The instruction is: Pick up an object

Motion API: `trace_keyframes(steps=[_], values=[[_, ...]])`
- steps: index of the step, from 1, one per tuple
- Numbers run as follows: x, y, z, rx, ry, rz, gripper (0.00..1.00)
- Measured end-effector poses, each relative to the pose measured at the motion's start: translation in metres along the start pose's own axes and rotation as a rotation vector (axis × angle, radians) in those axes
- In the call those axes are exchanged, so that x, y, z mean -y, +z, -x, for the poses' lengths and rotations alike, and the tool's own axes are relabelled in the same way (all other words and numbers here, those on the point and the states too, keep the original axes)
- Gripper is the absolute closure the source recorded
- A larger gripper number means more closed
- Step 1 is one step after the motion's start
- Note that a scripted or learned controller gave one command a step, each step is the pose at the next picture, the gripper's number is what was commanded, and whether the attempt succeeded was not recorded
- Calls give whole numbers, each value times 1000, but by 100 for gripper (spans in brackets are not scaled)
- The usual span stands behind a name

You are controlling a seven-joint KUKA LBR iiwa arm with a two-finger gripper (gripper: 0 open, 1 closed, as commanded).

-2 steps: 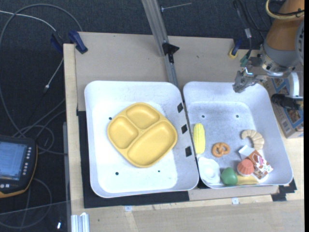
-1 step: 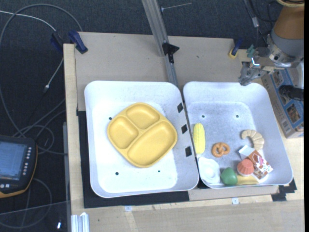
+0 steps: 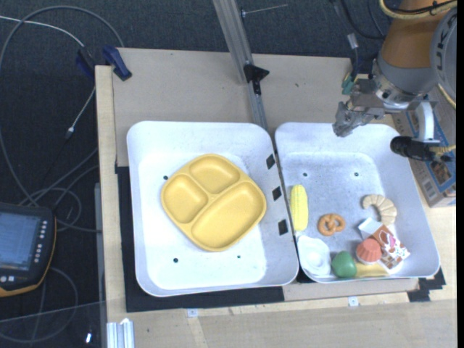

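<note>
Along the near edge of the right bin (image 3: 406,187), toy foods crowd together: green ball (image 3: 344,264), pretzel (image 3: 331,225), corn cob (image 3: 298,206), croissant (image 3: 380,206). I should choose the corn, standing apart, and descend squarely. My gripper (image 3: 346,124) hangs over the bin's far rim, arm bent in from the right; whether my fingers are parted, I cannot tell.

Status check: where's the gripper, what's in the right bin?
Gripper above right bin's far rim, nothing held. Corn, pretzel, croissant untouched. Approach clear.
</note>
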State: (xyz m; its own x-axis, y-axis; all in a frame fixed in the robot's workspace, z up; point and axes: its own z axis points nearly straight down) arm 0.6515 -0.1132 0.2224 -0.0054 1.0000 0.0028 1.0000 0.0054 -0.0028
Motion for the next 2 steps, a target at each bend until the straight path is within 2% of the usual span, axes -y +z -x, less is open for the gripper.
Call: trace_keyframes(steps=[1, 2], values=[[16, -12, -46, -1, 0, 1, 100], [35, -6, -106, -1, -2, -1, 100]])
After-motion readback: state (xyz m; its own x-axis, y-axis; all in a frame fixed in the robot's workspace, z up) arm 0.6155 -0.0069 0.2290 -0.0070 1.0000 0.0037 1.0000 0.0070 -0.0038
